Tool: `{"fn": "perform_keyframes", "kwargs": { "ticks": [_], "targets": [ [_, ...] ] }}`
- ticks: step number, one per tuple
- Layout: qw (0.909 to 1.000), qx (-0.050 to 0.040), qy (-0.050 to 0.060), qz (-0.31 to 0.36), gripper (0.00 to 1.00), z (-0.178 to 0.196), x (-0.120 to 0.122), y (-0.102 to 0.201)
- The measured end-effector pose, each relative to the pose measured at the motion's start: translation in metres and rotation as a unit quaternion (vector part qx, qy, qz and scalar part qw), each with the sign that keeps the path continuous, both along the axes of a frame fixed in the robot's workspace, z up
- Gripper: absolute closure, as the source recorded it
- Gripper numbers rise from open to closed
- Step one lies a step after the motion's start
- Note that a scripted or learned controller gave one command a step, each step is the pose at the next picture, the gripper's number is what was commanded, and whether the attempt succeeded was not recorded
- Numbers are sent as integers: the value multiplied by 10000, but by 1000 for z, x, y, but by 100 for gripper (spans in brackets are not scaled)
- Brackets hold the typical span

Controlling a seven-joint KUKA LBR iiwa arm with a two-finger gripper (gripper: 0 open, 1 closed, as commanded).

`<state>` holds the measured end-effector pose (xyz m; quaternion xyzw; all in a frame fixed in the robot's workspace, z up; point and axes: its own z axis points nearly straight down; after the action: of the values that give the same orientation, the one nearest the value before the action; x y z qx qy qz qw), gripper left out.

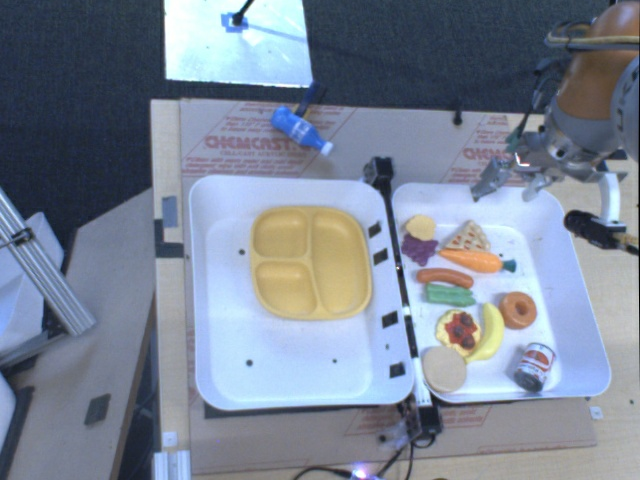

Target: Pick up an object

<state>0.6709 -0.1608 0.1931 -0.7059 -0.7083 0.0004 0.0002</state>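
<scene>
There are two white bins (215, 368). One yellow divided plate (310, 262) lies in the left bin. In the right bin are ten toy foods (470, 259). One blue bottle (300, 129) lies on the counter (400, 133).

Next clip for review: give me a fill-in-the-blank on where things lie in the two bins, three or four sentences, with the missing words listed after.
1. The yellow divided plate lies in the ____ bin.
2. The plate has ____ compartments.
3. The donut lies in the same bin as the carrot, the ____ one.
4. The blue bottle lies on the bench, ____ both bins.

Missing words: left; three; right; outside
</scene>
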Motion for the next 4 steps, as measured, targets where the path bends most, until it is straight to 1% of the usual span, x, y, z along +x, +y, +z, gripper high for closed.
{"fn": "perform_keyframes", "kwargs": {
  "ticks": [1, 2, 3, 4],
  "targets": [
    [10000, 3, 3, 10, 0, -44, 0, 7],
    [10000, 1, 8, 13, 0, -105, 3, 4],
    [10000, -4, -13, 16, 0, -108, 4, 4],
    [10000, -12, -36, 25, 100, -96, 6, 4]
  ]
}}
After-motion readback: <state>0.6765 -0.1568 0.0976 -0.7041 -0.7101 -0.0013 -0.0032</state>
